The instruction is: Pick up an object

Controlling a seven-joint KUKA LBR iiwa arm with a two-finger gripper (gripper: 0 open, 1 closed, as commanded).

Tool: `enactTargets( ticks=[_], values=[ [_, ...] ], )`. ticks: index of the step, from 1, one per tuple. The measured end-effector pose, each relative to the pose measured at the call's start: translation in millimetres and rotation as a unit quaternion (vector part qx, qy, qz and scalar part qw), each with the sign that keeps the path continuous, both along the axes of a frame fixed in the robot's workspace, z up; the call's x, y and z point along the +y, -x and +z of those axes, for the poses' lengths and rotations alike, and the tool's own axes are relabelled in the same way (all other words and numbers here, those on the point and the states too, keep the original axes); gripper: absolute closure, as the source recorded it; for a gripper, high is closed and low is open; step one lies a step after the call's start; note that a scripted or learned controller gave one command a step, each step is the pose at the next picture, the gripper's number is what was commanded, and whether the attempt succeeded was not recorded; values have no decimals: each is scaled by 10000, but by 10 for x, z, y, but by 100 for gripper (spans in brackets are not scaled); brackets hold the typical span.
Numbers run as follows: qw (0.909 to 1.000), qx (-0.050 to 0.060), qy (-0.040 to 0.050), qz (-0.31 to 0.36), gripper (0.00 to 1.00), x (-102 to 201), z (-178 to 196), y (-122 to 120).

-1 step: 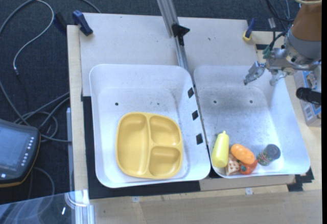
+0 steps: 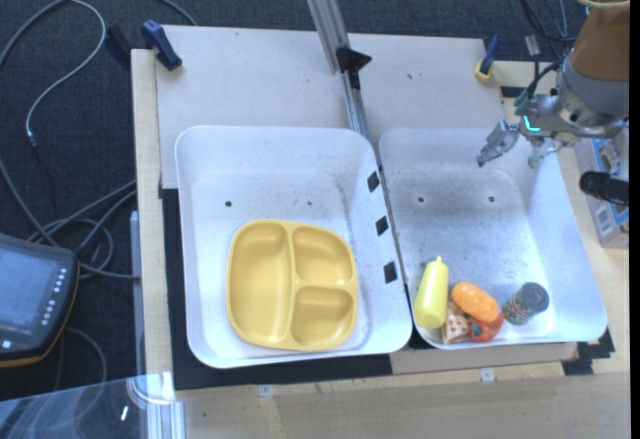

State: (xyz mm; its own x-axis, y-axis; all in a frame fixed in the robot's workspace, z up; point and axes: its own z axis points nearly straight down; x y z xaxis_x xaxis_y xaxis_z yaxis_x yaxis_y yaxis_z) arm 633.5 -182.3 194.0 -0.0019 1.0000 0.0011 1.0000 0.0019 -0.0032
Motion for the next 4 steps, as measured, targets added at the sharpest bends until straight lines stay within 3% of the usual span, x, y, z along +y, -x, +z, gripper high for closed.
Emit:
enactTargets(
  ticks=[2, 3, 4],
  values=[
    [10000, 23, -7, -5, 0, -24, -984, -46],
    [10000, -18, 4, 6, 100, -26, -827, -70],
    [10000, -59, 17, 0, 100, -35, -170, -88]
  ],
)
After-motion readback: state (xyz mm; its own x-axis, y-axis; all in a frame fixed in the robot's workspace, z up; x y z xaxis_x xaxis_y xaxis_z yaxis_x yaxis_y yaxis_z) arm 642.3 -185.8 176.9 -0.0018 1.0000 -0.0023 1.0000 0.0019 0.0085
